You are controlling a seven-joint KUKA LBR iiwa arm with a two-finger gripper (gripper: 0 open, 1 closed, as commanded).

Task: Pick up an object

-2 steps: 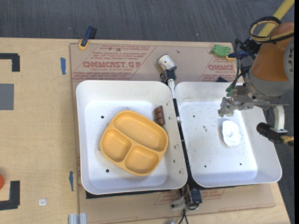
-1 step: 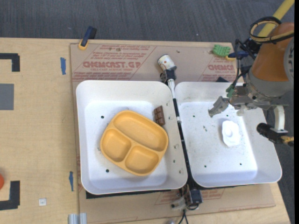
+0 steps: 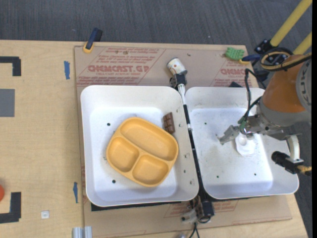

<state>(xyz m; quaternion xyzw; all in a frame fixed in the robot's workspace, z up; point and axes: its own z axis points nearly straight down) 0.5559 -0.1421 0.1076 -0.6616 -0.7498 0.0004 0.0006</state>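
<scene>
My gripper (image 3: 241, 135) is hanging low in the right bin (image 3: 213, 182), and I cannot tell how it is set right now. A small white object (image 3: 245, 146) is lying on the bin floor just below it, so close that I cannot tell if they are touching. Far off to its left, a yellow tray (image 3: 142, 151) with three parts is sitting in the left bin (image 3: 96, 113), and a little brown thing (image 3: 169, 122) is lying by that tray's top edge.
</scene>
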